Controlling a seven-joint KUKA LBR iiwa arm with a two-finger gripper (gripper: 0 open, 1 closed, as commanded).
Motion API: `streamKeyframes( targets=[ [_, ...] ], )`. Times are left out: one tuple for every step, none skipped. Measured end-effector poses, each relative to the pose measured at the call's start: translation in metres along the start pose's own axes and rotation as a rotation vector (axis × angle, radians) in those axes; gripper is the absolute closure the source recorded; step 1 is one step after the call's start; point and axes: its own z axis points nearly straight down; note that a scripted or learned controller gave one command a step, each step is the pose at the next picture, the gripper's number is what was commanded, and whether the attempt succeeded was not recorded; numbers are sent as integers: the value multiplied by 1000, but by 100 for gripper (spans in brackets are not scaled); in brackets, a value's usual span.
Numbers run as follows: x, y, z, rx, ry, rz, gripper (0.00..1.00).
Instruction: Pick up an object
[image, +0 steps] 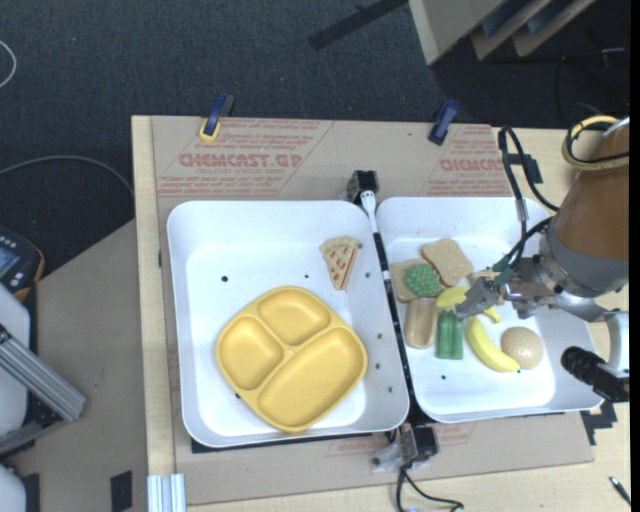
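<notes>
robot lab, clamped bench (300, 150), cables (515, 165)

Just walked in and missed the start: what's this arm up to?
The grey arm's gripper is down in the right white bin, among toy food: a yellow banana, a green block, a bread slice. Nothing is visibly held. The left white bin holds a yellow divided plate and a pie wedge.

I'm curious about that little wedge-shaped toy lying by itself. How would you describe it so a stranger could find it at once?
Start at the left white bin, the one holding the yellow three-compartment plastic plate. Just beyond the plate, near the bin's far right corner, lies the small tan pie-slice toy. It is the bin's one wedge, with reddish stripes on top.
</notes>
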Motion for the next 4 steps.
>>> streamKeyframes(
  targets=[
    [50, 2, -141, -19, 0, -8, 0],
    [47, 1, -144, -5, -1, -1, 100],
    [-9, -13, -224, -13, -5, 6, 100],
    [-58, 8, -207, -5, -4, 4, 100]
  ],
)
